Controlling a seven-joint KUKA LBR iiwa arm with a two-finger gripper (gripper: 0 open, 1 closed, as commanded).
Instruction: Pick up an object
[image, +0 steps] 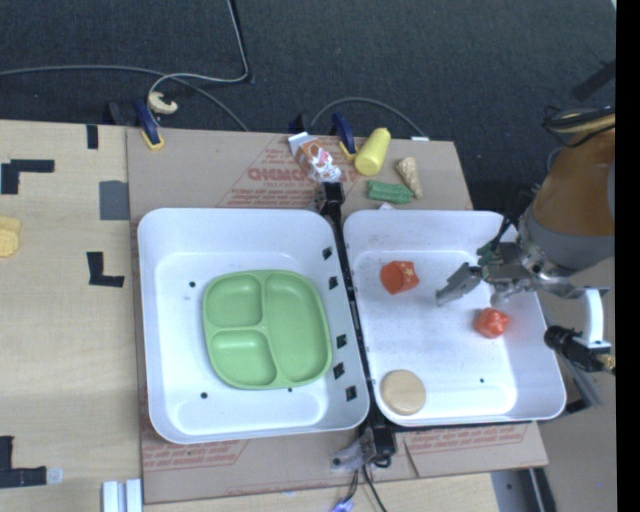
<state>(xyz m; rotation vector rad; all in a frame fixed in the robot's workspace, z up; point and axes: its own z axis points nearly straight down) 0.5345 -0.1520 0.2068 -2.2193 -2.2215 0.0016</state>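
Cardboard sheet (420, 190) on a wooden bench (60, 300), dark carpet (420, 50) behind.

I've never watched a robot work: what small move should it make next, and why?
Probably a short drop onto the small red piece. The pincer hangs in the right bin with nothing visibly between its fingers, and that piece lies closest, just below it in the picture, apart from the red block and the tan disc.
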